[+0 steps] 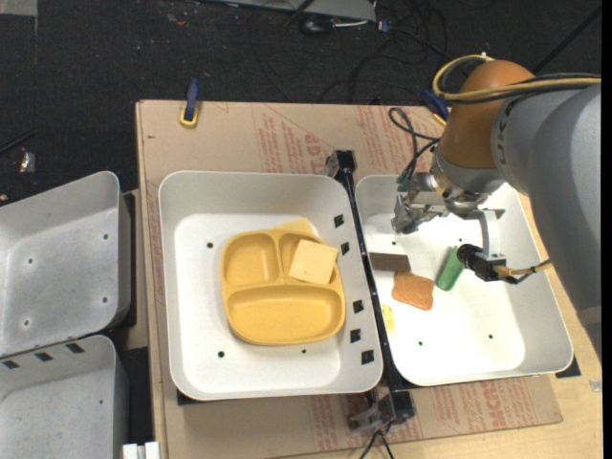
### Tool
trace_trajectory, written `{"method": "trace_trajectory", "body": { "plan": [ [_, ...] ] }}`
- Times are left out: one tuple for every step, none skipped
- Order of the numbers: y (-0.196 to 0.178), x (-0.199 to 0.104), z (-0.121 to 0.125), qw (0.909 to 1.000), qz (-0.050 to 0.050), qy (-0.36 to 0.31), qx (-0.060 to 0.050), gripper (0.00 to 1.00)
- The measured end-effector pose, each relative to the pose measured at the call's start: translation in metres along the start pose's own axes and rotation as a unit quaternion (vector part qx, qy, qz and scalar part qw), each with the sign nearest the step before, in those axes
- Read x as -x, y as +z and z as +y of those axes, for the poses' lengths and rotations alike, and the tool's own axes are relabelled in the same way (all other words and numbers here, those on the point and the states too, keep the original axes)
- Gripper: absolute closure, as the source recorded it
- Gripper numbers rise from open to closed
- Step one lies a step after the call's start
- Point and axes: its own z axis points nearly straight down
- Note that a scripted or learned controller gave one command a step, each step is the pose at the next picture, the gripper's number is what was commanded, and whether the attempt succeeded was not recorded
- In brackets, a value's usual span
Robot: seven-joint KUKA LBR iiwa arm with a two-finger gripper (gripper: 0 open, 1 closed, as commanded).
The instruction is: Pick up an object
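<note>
Camera view: the table (249,127) carries two shallow white bins side by side, one toward its left edge as the picture shows it and one toward its right edge. The grey arm (555,151), with its orange band (483,113), comes in over the table's far right corner and bends down into the right bin (478,342). The end effector (409,214) hangs over that bin's far left part, close to the divider between the bins. Whether it is open or closed cannot be told from this angle, and nothing can be seen in its grip.

Three things lie near the middle of the right bin, all on the near side of the end effector and apart from it. A brown block (388,261) lies against the divider side. An orange piece (413,292) lies just beside it toward the table's near edge. A green cylinder (449,270) lies tilted just to the right of the orange piece.

The left bin (191,256) holds a yellow divided tray (277,318) in its middle. A pale yellow block (313,261) rests on the tray's far right compartment. A blue clamp (190,103) sits at the table's far left corner.
</note>
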Motion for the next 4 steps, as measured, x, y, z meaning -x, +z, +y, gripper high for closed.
{"method": "trace_trajectory", "body": {
  "plan": [
    [-0.063,0.003,0.006,1.0,0.0,-0.001,0.003,1.0],
    [-0.108,0.0,0.005,1.0,0.0,-0.002,0.003,1.0],
    [-0.152,-0.003,0.005,1.0,0.0,-0.002,0.003,1.0],
    [-0.158,-0.06,0.004,1.0,0.001,-0.004,0.001,1.0]
  ]
}}
